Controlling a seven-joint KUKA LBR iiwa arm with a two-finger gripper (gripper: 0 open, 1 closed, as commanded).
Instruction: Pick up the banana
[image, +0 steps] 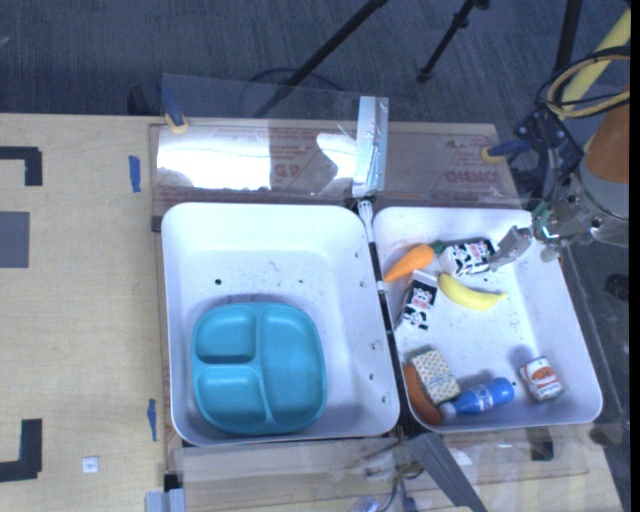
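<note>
The yellow banana (471, 292) lies flat in the right bin (575, 345), near its back middle. Just behind it rests a small black-and-white carton (466, 256). My gripper (508, 247) reaches in from the right over the bin's back right part. It hangs just above and to the right of the banana, close to the carton. Nothing shows between its tips.
An orange carrot (410, 262) and a second black-and-white carton (421, 302) lie left of the banana. A patterned box (435, 374), a blue bottle (482, 397) and a small can (541, 379) sit at the front. The left bin (200, 235) holds a blue divided plate (258, 366).
</note>
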